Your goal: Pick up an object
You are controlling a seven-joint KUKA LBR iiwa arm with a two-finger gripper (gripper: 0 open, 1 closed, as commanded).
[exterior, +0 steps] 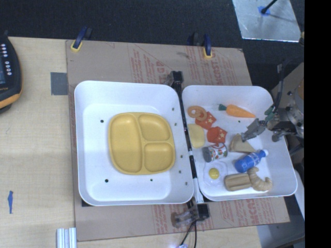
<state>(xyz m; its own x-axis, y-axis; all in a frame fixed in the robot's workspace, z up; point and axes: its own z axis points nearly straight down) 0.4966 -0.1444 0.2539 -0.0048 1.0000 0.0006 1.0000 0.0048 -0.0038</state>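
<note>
Carrot (239, 110): orange, green-tipped, lying in right bin (279, 190); pincer (264, 129) fingers apart.

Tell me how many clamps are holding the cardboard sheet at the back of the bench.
2. A blue and yellow clamp sits at the sheet's far left corner, and a second clamp sits along the far edge, above the right bin.

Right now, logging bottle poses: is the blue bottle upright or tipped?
Tipped: the blue bottle lies on its side in the right bin, white cap pointing right.
</note>
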